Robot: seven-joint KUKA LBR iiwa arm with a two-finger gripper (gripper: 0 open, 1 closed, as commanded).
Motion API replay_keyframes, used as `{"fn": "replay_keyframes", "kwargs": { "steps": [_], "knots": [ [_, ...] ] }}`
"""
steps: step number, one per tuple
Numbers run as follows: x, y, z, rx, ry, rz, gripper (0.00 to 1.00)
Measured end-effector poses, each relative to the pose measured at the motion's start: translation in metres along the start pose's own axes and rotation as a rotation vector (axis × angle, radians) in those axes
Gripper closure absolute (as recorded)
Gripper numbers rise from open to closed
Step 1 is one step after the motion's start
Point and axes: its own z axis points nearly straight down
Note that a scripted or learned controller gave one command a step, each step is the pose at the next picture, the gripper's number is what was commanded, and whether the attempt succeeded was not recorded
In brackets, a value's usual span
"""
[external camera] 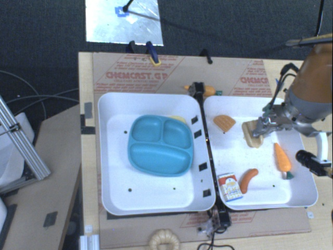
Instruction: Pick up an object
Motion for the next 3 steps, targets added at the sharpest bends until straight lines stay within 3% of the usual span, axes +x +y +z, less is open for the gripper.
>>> {"fn": "replay_keyframes", "kwargs": {
  "steps": [2,3],
  "knots": [
    [0.103,-0.016,-0.019,0.005,0.004,-0.006,1.00],
    [0.151,-0.018,-0.007,0.007,0.003,-0.005,1.00]
  ]
}}
